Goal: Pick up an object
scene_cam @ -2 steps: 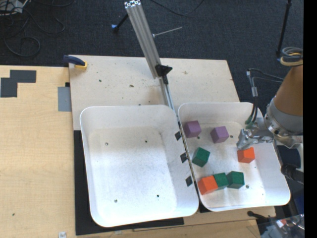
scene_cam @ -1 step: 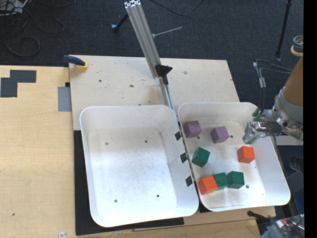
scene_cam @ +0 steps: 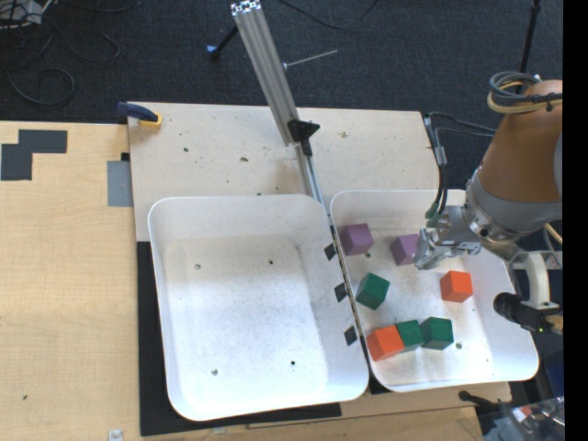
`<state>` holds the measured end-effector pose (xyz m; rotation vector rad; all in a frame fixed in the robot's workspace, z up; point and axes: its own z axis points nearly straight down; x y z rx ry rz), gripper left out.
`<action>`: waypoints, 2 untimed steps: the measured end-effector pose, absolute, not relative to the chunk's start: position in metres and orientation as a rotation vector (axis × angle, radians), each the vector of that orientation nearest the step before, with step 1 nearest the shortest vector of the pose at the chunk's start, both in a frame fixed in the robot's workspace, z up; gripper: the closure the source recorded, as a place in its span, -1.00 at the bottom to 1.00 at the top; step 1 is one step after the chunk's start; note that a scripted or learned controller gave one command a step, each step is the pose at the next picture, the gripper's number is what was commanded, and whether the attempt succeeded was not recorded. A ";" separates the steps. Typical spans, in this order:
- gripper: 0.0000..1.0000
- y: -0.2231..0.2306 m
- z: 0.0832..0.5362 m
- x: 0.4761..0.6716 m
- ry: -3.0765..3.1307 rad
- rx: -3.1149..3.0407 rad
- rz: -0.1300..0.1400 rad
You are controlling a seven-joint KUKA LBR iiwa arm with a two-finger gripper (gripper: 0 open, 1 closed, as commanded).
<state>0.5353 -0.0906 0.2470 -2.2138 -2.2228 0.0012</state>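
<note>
Low in the right bin, the tool sits at the end of the grey arm with its orange band, reaching in from the right. Its tip is just beside a purple cube, touching or nearly touching that cube's right side; whether the tool is wide, narrow or gripping anything cannot be told from this angle. The blocks are small, matte, solid-coloured cubes. Seven lie in the right bin: two purple, three green, two orange. A second purple cube sits near the bin's upper left, well apart from the first. One green cube lies tilted near the left wall. An orange cube rests just right of and below the tool. Along the bin's lower part, three cubes stand in a row touching: orange, green, green. The left bin has only small dark specks on its floor. Both bins rest side by side on the pale worktop, with a slanted metal bar rising behind them.
</note>
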 end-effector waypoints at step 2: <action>1.00 0.023 0.234 0.548 -2.222 -2.212 0.005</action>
